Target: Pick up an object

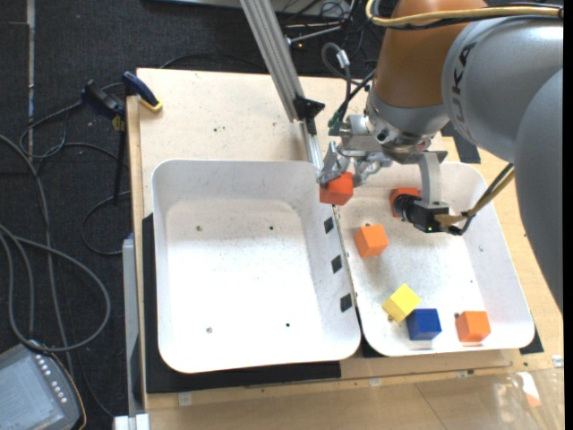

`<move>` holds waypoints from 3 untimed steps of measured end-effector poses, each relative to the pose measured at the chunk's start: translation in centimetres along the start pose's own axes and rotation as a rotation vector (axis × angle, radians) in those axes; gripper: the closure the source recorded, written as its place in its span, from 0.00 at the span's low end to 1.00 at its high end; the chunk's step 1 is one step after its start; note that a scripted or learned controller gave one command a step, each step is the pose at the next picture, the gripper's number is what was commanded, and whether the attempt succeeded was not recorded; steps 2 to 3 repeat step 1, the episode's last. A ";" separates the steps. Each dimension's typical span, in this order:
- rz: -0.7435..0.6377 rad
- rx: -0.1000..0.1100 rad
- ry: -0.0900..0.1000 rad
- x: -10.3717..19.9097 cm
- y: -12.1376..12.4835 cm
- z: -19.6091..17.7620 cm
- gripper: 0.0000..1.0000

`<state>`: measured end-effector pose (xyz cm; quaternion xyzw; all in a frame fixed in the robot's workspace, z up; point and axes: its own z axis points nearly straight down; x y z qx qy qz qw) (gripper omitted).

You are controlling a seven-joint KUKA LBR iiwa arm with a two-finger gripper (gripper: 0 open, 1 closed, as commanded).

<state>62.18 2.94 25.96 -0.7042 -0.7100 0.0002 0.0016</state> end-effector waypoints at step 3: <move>0.000 0.001 -0.001 5.4 0.4 1.9 1.00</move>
